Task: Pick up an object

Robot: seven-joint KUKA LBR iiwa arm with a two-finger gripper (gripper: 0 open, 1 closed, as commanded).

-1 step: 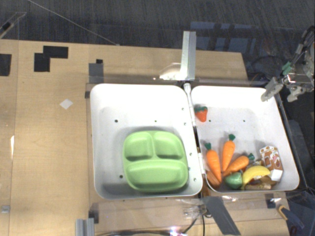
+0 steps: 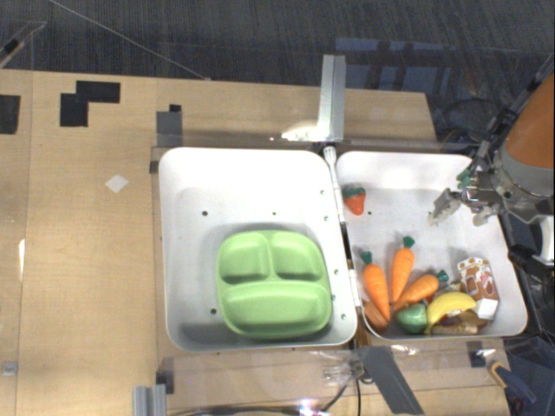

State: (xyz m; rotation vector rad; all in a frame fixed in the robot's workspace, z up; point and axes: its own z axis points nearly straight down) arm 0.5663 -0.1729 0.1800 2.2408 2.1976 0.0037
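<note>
Pale wooden bench [image 2: 78,258] fills the 9 o'clock side of the view, with black square markings near its 11 o'clock corner; a small pale diamond-shaped tag [image 2: 116,183] lies on it, apart from the bins.

Left shallow white plastic bin [image 2: 186,189] holds a light green three-compartment plastic tray [image 2: 273,282], lying flat toward the bin's 6 o'clock edge; two small compartments at its 12 o'clock side, one long one at 6 o'clock.

Upright grey metal post [image 2: 333,98] stands at 12 o'clock of the seam between the bins.

Right shallow white plastic bin [image 2: 395,185]: a small red toy strawberry with green top [image 2: 354,199] lies alone near the 10 o'clock corner, just beside the dividing wall; toward 6 o'clock a cluster of toy food, touching or overlapping; three orange toy carrots with green stems [image 2: 399,276] fanned side by side; a green rounded toy vegetable [image 2: 413,318] below them; a yellow toy banana [image 2: 453,305] at its 3 o'clock; a small patterned red-and-white box [image 2: 477,277] toward the 4 o'clock corner.

Two-finger gripper [image 2: 461,204] on the grey arm with orange band [image 2: 531,137] hangs over the bin's 2 o'clock part, well apart from the cluster and the strawberry; fingers [image 2: 442,206] spread apart, nothing between them.
</note>
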